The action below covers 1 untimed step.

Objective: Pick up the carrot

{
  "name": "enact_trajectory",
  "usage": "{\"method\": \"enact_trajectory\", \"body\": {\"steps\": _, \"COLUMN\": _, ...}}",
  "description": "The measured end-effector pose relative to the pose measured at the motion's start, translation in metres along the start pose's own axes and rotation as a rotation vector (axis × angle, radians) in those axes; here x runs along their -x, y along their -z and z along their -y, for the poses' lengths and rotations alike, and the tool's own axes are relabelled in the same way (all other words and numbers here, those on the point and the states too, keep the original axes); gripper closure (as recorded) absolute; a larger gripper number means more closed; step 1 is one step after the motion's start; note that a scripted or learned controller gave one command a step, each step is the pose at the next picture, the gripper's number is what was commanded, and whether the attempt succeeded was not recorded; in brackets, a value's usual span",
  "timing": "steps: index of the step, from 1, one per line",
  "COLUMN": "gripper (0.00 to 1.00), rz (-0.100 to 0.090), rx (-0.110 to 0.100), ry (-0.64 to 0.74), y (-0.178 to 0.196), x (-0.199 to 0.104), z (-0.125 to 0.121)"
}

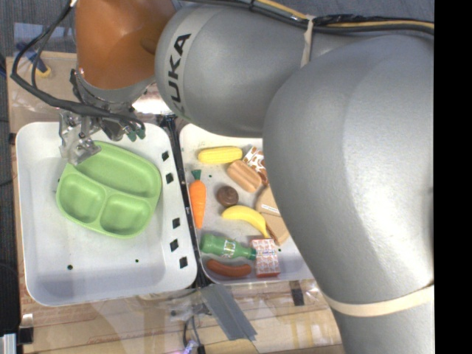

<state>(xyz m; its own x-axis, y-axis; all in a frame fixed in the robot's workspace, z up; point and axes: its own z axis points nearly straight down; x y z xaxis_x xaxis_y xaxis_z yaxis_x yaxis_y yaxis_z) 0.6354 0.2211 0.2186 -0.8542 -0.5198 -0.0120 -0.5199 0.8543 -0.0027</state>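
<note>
Camera view: the slim orange plastic carrot [198, 203] lay in the right shallow white bin [292, 273], beside the divider, near a yellow banana [243, 216]. Farther back, the metal two-finger gripper [77, 142] hung over the green compartment plate [110, 188]; its state could not be told.
</note>
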Motion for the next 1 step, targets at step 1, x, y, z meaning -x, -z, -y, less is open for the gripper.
{"method": "enact_trajectory", "body": {"steps": 1, "gripper": 1.0, "rz": -0.021, "rx": 0.003, "ry": -0.14, "y": -0.0976, "x": 0.0068, "z": 0.023}}
